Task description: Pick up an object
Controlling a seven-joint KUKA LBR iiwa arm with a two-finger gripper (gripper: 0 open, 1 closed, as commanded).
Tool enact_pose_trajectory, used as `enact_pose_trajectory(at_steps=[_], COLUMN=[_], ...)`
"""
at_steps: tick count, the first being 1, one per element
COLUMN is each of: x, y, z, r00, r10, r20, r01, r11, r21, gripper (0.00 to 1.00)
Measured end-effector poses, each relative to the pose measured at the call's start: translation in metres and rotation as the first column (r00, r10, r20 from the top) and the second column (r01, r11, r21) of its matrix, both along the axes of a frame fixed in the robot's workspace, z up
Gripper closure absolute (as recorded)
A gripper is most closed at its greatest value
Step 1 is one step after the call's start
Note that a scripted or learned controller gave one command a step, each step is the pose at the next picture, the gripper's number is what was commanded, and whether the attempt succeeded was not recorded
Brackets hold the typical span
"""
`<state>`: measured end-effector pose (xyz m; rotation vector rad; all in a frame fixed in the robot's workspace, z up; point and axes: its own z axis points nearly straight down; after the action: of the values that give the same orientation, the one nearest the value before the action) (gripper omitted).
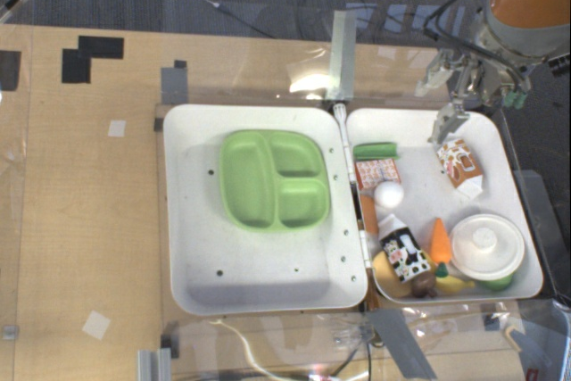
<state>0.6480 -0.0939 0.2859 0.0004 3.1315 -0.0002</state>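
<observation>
Snack packet (pixel 460 165), light and crinkly, lies near the right bin's (pixel 512 158) far right corner; pinching across its middle seems safest. End effector (pixel 449 122) hovers just beside it, holding nothing; its opening cannot be told.

Right bin (pixel 500 134) crowded at front, left bin (pixel 192 281) roomy round green tray (pixel 272 180)

Green divided plate (pixel 272 179) (left bin (pixel 192 281))

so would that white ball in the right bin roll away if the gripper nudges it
Probably. The white ball looks round and smooth, so a push would likely send it rolling. The patterned card and the bottle sit close by and might stop it. It seems light, possibly slippery to pinch.
</observation>
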Motion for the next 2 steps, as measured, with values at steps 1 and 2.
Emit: enact_pose_trajectory(at_steps=[1, 2], x=[-0.004, -0.046], y=[-0.068, -0.113], z=[-0.113, -0.196], r00=[0.98, 0.989], r10=[0.199, 0.15], r20=[-0.009, 0.005], r01=[-0.199, -0.15], r11=[0.98, 0.989], r21=[0.0, -0.005], gripper=[0.0, 0.0])
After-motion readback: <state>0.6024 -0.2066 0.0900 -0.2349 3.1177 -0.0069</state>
